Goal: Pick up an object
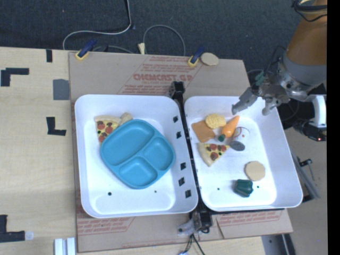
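Two shallow white plastic bins side by side on a brown cardboard sheet (159,73), met along a black central divider (183,142).

In the left bin (87,185): a blue plastic divided plate with three compartments (138,153), lying slightly tilted and taking up most of the floor. Tucked at its far-left edge, a toy pizza slice with red toppings (105,126), partly under the plate's rim, plus a small pale yellowish piece (126,117) just beside it.

In the right bin (284,158): a cluster toward the far-left part, made up of a tan toast-like square (202,132), a round yellow ridged cracker (215,121) touching its far corner, and an orange toy carrot (230,126) leaning against both. Just nearer, a second pizza slice with red and green toppings (212,152) and a small grey oval piece (237,145) to its right. Well apart, toward the near-right corner, a pale beige round cookie (255,170) and, just near of it, a dark green toy pepper (244,187).

Over the far-right edge of the right bin, the grey two-finger gripper (256,101), fingers spread apart with nothing between them, one fingertip (239,106) close above the carrot's far end. Outside the bins, at the far edge of the cardboard, another beige round disc (210,59).
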`<state>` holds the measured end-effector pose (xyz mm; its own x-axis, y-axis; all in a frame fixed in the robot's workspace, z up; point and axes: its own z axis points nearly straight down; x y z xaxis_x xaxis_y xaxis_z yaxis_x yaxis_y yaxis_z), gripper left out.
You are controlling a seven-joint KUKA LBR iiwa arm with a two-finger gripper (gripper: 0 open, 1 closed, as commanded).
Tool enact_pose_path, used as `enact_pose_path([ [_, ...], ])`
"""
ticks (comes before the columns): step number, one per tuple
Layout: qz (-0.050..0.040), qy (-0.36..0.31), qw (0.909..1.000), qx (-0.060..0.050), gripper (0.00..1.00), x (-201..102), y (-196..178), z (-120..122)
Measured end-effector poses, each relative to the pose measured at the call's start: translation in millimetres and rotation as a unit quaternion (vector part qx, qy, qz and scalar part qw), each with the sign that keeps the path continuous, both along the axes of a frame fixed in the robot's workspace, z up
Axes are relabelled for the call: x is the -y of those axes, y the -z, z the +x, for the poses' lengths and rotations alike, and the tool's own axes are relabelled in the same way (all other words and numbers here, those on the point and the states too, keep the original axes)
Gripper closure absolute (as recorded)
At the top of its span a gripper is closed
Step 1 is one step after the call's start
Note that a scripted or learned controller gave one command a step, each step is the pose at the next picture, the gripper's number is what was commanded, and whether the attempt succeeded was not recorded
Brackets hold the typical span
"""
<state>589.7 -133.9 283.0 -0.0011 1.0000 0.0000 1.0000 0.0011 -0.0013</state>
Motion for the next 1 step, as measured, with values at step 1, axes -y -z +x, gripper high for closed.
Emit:
enact_pose_path([
  [1, -0.0009, 0.000, 1.0000, -0.001, 0.00, 27.0, 109.9, 57.3],
])
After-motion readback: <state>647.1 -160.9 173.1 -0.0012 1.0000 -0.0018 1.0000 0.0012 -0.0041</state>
